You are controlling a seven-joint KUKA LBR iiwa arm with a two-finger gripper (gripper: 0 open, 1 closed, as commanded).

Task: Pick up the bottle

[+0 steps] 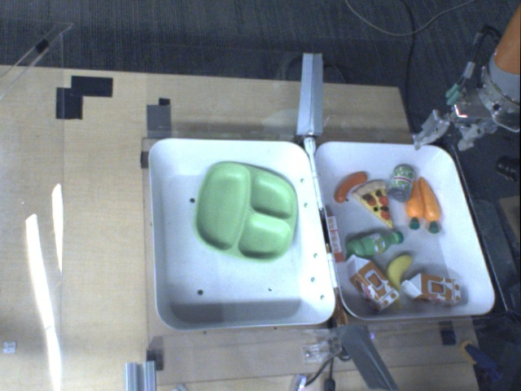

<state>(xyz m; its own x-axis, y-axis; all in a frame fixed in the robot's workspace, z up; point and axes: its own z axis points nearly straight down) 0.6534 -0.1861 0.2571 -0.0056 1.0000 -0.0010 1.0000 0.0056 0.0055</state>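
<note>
A pale wooden bench [81, 243] fills most of the frame, seen from above at a slant, with dark carpet across the top. Two shallow white bins sit side by side on it.

The left bin [175, 300], at the centre of the frame, is the larger-looking of the two. A light green divided tray [244, 210] lies in its upper middle, tilted slightly, with one long compartment on the left and two smaller ones on the right.

The right bin [472, 251] sits just beside it, toward the right of the frame, and holds a cluster of small toy foods. An orange carrot [423, 204] with a green tip lies near the bin's upper right. Left of it is a small round tin can [401, 182], then a pizza slice [375, 200], and an orange-red sausage [351, 186] at the upper left of the group.

The green bottle [373, 243] lies on its side in the middle left of the right bin, below the pizza slice. Below the bottle are a brown-and-white carton [374, 285], a yellow banana [398, 269], and a second patterned carton [434, 288] at the lower right.

The gripper [446, 129] hangs at the upper right of the frame, above the right bin's top right corner and well apart from the bottle. Its fingers are spread apart, with nothing between them. An orange band [506, 51] shows on the arm at the frame's right edge.
</note>
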